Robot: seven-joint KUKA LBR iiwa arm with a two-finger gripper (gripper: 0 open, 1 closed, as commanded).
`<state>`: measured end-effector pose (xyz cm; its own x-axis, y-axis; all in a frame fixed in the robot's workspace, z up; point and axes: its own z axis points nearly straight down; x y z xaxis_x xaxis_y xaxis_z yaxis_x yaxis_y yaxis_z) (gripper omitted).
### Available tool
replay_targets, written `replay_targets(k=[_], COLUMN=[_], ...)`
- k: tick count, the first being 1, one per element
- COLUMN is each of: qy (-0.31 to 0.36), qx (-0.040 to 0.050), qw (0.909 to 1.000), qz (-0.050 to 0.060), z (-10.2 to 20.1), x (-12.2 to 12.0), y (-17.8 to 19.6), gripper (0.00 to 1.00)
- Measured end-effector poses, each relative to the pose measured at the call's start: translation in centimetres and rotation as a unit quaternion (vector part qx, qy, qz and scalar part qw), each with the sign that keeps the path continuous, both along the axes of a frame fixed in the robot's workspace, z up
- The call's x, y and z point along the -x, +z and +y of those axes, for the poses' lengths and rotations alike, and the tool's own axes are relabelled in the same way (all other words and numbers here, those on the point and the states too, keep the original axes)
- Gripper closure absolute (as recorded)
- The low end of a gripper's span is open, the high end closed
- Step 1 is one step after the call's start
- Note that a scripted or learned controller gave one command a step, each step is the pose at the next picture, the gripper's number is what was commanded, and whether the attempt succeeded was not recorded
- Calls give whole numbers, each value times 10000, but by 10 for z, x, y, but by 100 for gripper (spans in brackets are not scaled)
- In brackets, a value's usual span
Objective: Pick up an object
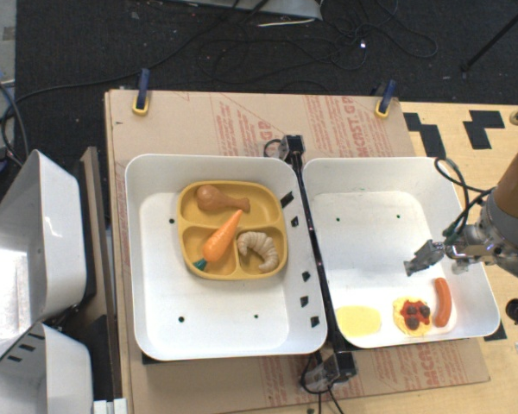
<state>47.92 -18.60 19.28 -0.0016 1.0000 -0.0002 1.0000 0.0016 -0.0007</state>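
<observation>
Red sausage (443,303) | just below-right of end effector (421,260) | grip state unclear

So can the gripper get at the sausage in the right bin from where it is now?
Probably yes. The gripper hangs just above and left of the sausage, with bare bin floor between them; the small tart beside it could get bumped.
</observation>
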Motion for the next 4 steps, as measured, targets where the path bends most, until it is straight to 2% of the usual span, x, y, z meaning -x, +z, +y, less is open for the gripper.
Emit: replay_targets(k=[1,2,3,4], qy=[-13,-18,-21,-22], qx=[-6,-7,-1,9], qw=[10000,10000,10000,10000], qz=[15,15,-6,-22], z=[-3,-3,-3,-9], x=[-9,-8,-10,-2], y=[-55,-103,-91,-40], gripper=[0,0,100,100])
